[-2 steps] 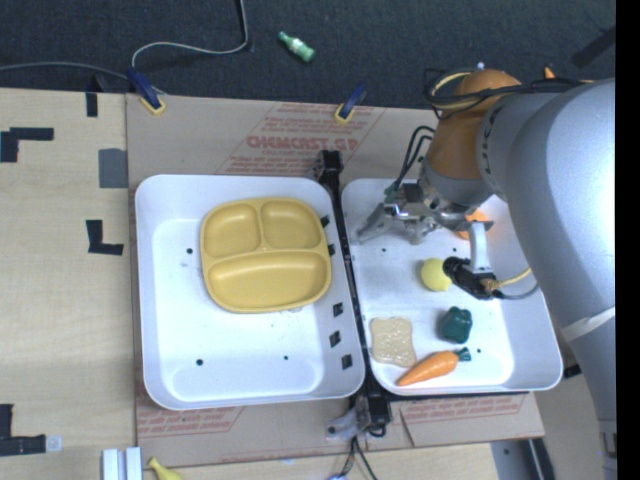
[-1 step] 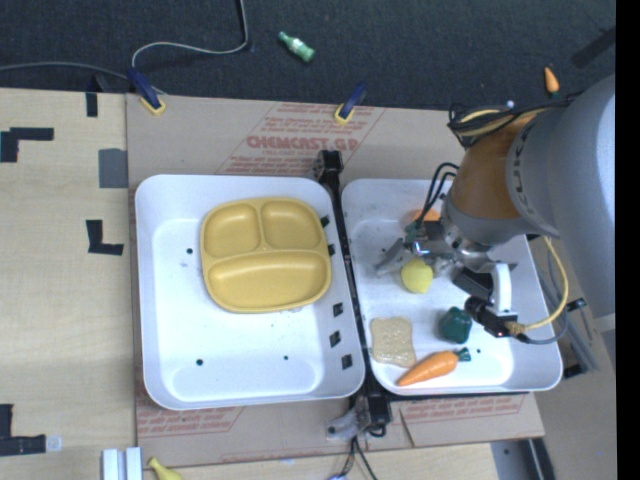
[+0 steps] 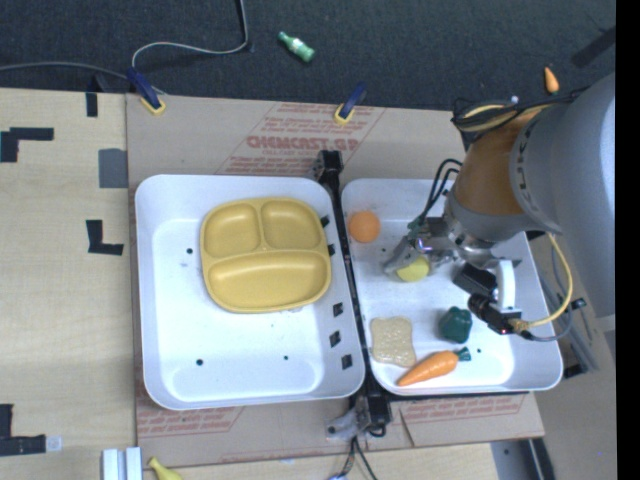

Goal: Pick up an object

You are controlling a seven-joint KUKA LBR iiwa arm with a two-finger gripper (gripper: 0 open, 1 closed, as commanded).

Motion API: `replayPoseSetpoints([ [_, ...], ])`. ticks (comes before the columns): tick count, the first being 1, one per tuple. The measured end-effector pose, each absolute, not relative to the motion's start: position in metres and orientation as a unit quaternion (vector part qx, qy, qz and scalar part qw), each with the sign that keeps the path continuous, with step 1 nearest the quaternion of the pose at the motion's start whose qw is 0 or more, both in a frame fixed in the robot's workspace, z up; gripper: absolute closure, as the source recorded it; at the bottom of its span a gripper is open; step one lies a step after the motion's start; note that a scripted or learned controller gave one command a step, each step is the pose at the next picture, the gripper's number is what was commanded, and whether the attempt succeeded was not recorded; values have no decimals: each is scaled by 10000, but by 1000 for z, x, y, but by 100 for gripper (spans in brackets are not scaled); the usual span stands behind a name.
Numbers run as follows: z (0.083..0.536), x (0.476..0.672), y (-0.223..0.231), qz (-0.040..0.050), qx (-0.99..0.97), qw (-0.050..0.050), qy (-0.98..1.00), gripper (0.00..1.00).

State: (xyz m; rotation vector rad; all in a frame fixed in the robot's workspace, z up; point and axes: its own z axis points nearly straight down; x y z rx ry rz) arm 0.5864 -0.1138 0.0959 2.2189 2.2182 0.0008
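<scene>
Gripper (image 3: 412, 256) sits on yellow toy (image 3: 413, 269) just right of orange ball (image 3: 364, 227), finger state can't tell; toy prob light, rigid, slick plastic, grab across narrow middle.

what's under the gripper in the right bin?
A yellow object sits at the gripper in the right bin. The arm covers its upper part, so its shape and any grasp are unclear.
</scene>
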Motion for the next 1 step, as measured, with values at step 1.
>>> replayPoseSetpoints([
  [1,233,552,-35,2,7063,0,7079,100],
])
